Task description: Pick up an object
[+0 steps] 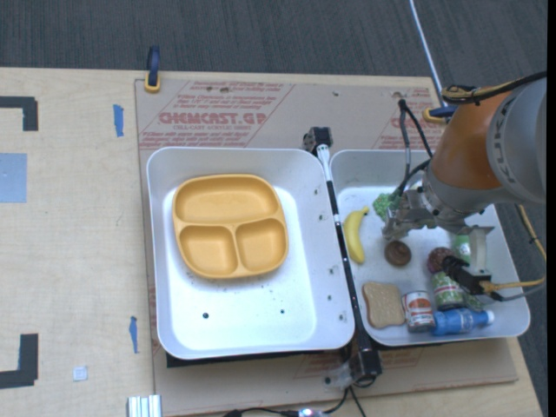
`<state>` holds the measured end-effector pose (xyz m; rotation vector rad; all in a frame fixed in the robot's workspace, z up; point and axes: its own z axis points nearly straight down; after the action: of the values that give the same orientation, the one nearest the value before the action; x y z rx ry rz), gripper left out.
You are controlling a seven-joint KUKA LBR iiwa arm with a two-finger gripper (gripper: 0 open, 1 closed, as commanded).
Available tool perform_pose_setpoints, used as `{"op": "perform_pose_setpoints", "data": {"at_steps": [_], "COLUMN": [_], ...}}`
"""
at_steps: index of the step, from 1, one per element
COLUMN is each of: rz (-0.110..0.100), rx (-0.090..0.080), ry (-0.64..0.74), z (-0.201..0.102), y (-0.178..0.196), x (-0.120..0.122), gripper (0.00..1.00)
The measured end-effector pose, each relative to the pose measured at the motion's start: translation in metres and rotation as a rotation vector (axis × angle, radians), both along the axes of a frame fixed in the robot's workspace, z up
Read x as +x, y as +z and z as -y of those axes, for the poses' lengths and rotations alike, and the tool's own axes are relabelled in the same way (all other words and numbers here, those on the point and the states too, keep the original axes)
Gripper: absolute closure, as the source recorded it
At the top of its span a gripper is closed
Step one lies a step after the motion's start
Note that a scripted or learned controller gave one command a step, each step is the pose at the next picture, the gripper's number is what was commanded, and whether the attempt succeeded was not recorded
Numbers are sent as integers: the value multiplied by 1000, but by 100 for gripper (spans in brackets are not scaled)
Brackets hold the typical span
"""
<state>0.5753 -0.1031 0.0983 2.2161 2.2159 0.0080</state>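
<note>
a: where are the things it could pick up?

b: all in the right bin. a banana lies near the bin's left wall, a small brown round thing just beside it, a slice of bread below them near the front left corner. along the front edge: a red can, a blue bottle on its side, and a green-labelled jar close behind them. a dark reddish lump sits further in, and something leafy green toward the back.

a: and the gripper?

b: the gripper is down in the right bin, between the green leafy thing and the brown round thing, right of the banana. i cannot tell how it is set; the wrist hides that, and nothing can be seen held in it.

a: the other bin?

b: the left bin holds a yellow divided plate, three compartments. both bins rest on a cardboard sheet on the surface.
</note>
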Motion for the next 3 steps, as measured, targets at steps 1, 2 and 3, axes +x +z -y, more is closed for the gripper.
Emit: {"op": "perform_pose_setpoints", "data": {"at_steps": [1,2,3], "rz": [-7,-6,-7], "rx": [1,3,1], "ry": [-1,2,2], "z": [59,-13,-52], "y": [8,87,87], "x": [-86,-3,92], "gripper": [100,100,100]}}
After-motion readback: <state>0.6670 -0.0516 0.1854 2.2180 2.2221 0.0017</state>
